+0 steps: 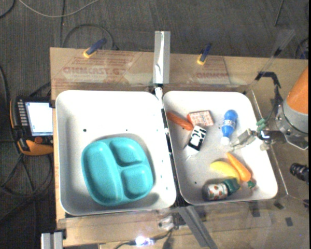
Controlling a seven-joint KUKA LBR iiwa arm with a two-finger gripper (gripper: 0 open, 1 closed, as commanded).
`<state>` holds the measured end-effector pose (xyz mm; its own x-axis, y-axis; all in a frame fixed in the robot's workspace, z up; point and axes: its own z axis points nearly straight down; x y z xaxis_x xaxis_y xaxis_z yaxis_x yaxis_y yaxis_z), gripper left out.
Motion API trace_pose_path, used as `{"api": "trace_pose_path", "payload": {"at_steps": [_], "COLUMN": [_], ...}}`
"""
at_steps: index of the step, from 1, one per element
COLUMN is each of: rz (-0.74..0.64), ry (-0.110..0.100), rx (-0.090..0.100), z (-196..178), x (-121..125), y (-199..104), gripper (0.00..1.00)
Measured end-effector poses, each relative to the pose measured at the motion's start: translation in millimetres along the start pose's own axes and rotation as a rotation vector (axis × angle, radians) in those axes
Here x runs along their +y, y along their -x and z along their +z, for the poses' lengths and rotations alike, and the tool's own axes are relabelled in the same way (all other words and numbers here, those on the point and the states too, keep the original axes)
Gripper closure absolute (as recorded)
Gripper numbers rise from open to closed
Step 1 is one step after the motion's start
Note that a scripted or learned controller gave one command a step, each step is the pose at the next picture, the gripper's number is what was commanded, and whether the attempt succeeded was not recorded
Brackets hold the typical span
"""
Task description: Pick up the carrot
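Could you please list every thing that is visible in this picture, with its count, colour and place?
left bin: 1, white, left half of the bench
right bin: 1, white, beside the left bin
divided plate: 1, turquoise, in the left bin
carrot: 1, orange, right bin, lower right, next to the banana
banana: 1, yellow, right bin
bottle: 1, blue and white, right bin, upper part
can: 1, red and white, right bin, near edge
small box: 1, pinkish, right bin
black card: 1, black and white, right bin
claw: 1, grey, above the right bin's right side
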<state>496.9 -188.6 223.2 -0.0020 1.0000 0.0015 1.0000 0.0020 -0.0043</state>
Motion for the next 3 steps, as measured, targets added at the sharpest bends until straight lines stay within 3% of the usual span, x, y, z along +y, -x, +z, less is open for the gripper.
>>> {"api": "trace_pose_path", "payload": {"at_steps": [1,2,3], "rz": [-0.002,-0.106,-0.133], "ry": [-0.001,0.004,0.002], "rx": [0.001,-0.001,-0.001], "z": [-9,126,50], "x": [1,-11,-13], "y": [-1,-18,-81], "gripper": [1.00,1.00,1.00]}}
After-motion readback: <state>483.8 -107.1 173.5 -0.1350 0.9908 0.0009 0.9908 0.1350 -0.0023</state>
